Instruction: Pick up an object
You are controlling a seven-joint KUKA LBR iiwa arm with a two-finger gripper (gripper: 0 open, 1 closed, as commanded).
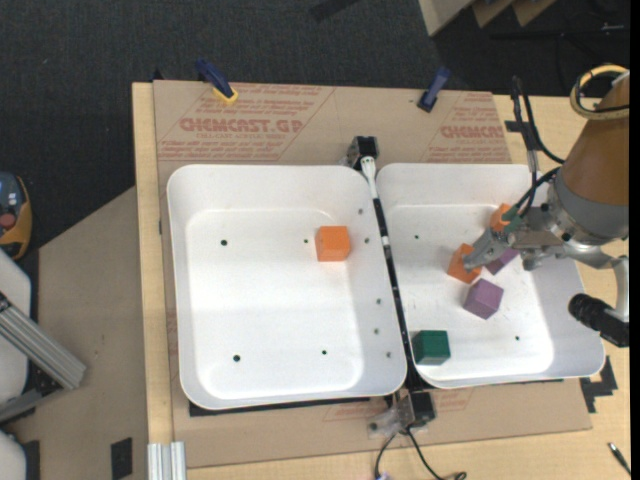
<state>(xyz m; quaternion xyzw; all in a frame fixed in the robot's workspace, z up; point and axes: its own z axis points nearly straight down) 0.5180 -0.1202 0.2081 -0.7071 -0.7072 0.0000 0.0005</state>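
Observation:
My gripper [487, 251] reaches in from the right and hangs low over the middle of the right bin [470, 190]. Its tip is right at an orange block [462, 266], and whether it touches or holds the block is unclear. A purple cube [484, 298] lies just below the gripper. Near the bin's front left corner sits a green cube [432, 346]. A small orange piece [500, 215] and a purple piece [504, 260] show partly behind the gripper body. In the left bin [200, 298] an orange cube [333, 243] stands alone at the upper right.
The two bins meet at a dark ridge [388, 278] down the middle. The arm's orange band [603, 158] and grey wrist cover the right bin's right side. Blue clamps [216, 81] [434, 88] hold the cardboard base at the back.

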